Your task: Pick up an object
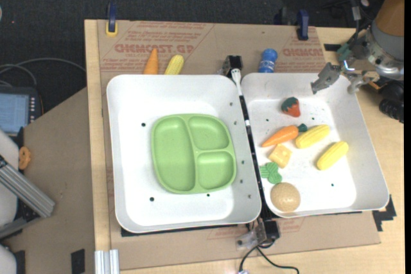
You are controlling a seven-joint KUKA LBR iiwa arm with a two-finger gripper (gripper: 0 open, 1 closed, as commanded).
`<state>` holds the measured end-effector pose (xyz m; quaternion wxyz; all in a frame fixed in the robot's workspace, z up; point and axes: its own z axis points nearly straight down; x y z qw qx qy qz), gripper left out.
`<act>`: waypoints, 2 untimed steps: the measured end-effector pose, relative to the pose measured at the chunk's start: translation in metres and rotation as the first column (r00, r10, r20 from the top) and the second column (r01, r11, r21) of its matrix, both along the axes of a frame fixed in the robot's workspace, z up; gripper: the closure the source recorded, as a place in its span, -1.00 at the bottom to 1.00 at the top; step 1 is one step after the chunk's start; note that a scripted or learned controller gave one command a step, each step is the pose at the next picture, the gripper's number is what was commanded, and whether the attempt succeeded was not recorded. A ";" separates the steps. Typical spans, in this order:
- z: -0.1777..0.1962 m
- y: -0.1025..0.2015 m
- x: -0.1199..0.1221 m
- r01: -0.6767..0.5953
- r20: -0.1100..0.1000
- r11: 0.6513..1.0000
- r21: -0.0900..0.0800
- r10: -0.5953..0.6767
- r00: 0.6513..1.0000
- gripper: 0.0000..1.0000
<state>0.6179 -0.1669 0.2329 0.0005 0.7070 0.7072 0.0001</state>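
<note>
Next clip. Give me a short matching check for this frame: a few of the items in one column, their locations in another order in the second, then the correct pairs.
Column A
1. green divided plate
2. strawberry
3. round tan ball
4. blue bottle

Column B
a. near front corner of the right bin
b. on the board behind the bins
c. middle of the left bin
d. back part of the right bin, near the gripper

Pairs: 1-c, 2-d, 3-a, 4-b
</note>
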 end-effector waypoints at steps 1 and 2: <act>-0.113 0.038 -0.076 0.001 -0.018 1.000 0.007 -0.001 1.000 -1.00; -0.146 0.067 -0.084 0.001 0.008 1.000 -0.001 -0.001 1.000 -1.00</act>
